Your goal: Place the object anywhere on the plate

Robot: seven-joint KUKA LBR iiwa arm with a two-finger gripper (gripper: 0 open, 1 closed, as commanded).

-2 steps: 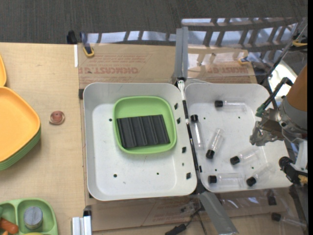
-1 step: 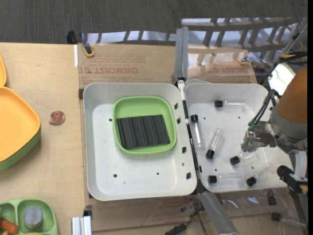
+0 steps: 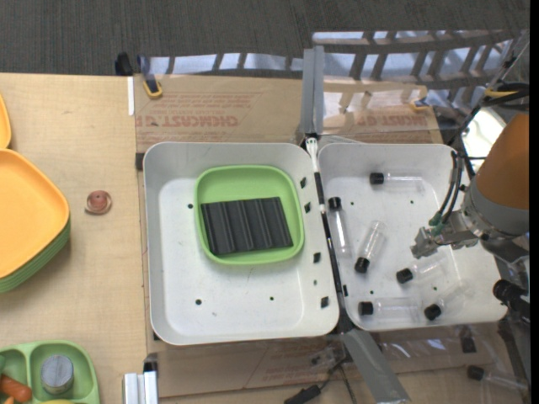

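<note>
A green square plate (image 3: 246, 178) lies in the left bin (image 3: 177, 293). A dark grey ribbed slab (image 3: 247, 225) rests flat on it. Several clear tubes with black caps lie scattered in the right bin (image 3: 396, 160): one near the back (image 3: 396, 178), one by the left wall (image 3: 337, 219), one in the middle (image 3: 368, 247), others toward the front (image 3: 396, 310). My gripper (image 3: 426, 244) hangs over the right side of the right bin, just above a tube (image 3: 421, 272), below the grey arm with its orange band (image 3: 512, 175). Nothing visible is held.
A stack of orange plates (image 3: 25, 221) sits on the wooden table at far left, with a small red-brown knob (image 3: 98, 201) beside it. A green compartment tray (image 3: 42, 375) is at bottom left. Cardboard (image 3: 219, 116) and a metal rack (image 3: 404, 66) lie behind the bins.
</note>
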